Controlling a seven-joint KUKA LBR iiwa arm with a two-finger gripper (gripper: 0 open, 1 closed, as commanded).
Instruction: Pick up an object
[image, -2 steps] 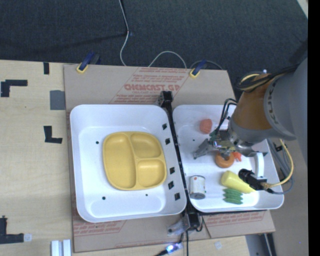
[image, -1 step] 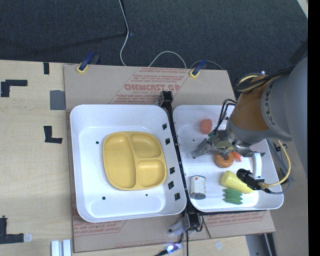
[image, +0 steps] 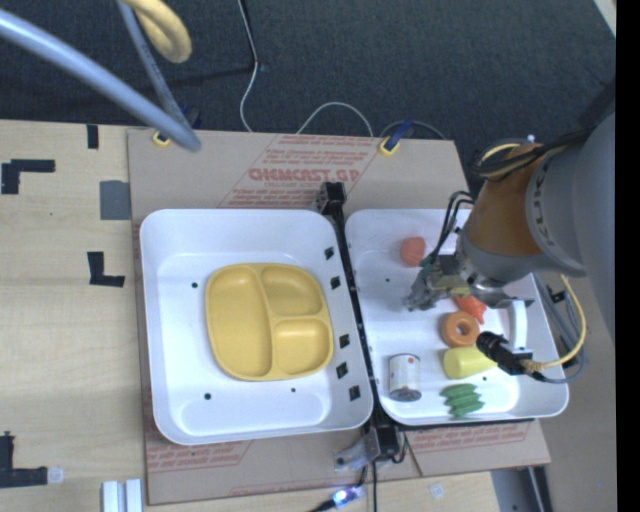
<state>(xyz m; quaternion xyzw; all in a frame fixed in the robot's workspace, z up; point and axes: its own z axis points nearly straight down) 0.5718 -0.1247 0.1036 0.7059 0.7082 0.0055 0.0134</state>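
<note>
The right bin (image: 385, 230) holds an orange-red ball-like piece (image: 413, 250), an orange ring (image: 460, 329), a yellow block (image: 466, 362), a green ridged piece (image: 463, 400) and a small grey can (image: 403, 376). My gripper (image: 428, 284) hangs low in this bin, just below the orange-red piece and left of the ring. A red-orange object (image: 468, 304) peeks out from under the wrist. Nothing shows between the fingers.
The left bin (image: 165, 240) carries a yellow divided plate (image: 268, 321). A black clip rail (image: 343, 290) separates the bins. Cables (image: 560, 350) loop at the right bin's right side. The grey arm (image: 560, 200) covers the bin's upper right corner.
</note>
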